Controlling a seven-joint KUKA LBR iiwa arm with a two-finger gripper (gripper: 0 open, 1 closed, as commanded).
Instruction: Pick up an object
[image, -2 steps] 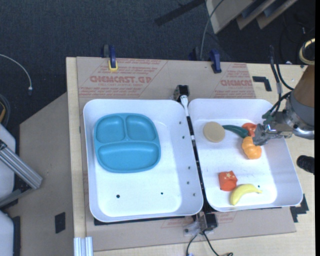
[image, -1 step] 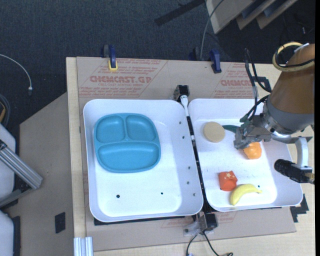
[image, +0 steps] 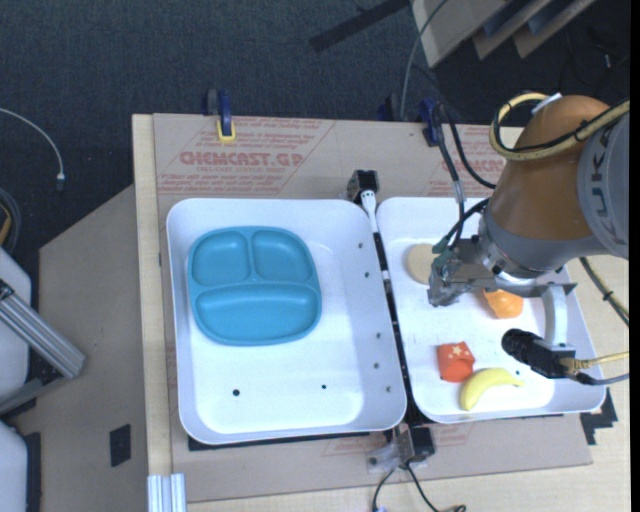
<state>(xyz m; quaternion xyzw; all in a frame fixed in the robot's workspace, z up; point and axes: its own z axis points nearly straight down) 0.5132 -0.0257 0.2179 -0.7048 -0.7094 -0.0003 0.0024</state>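
My gripper (image: 447, 283) hangs low over the middle of the right bin (image: 430, 400), under the grey and orange arm. A pale round piece (image: 418, 263) lies just to its upper left. An orange block (image: 504, 303) sits to the gripper's right, partly hidden by the wrist. Nearer the front of that bin lie a red block (image: 456, 361) and a yellow banana (image: 487, 386).
The left bin (image: 345, 300) holds a blue divided plate (image: 255, 284). A black cylindrical part (image: 535, 353) on the arm's cable overhangs the right bin's front right. Clamps and cables sit along the bench's back edge.
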